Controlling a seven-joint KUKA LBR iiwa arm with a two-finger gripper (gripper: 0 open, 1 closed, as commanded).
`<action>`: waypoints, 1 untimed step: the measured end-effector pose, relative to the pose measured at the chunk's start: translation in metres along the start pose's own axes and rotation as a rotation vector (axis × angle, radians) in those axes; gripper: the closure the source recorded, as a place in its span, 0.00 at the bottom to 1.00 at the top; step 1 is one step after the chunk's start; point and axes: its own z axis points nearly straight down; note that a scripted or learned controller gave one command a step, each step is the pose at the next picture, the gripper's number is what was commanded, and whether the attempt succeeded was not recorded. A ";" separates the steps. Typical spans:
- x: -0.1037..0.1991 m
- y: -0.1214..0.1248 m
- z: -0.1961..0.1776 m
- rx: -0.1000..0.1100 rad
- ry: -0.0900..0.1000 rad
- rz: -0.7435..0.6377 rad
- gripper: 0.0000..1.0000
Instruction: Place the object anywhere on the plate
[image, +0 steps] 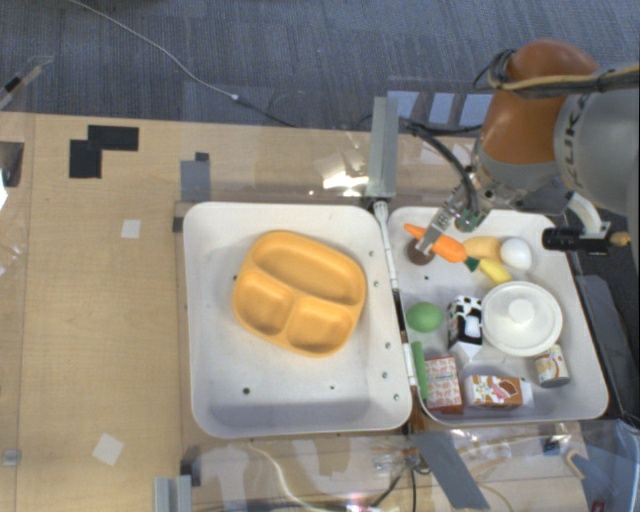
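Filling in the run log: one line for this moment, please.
gripper: over carrot, right bin | grip: unclear | plate: left bin, bare

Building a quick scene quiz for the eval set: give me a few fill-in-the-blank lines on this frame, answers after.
1. The orange plate lies in the ____ bin.
2. The plate has ____ compartments.
3. The gripper is down beside the ____, in the right bin.
4. The green ball lies between the bin divider and the black-and-white ____.

Missing words: left; three; carrot; cow
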 end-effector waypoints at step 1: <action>0.073 0.023 -0.023 -0.003 0.002 -0.157 1.00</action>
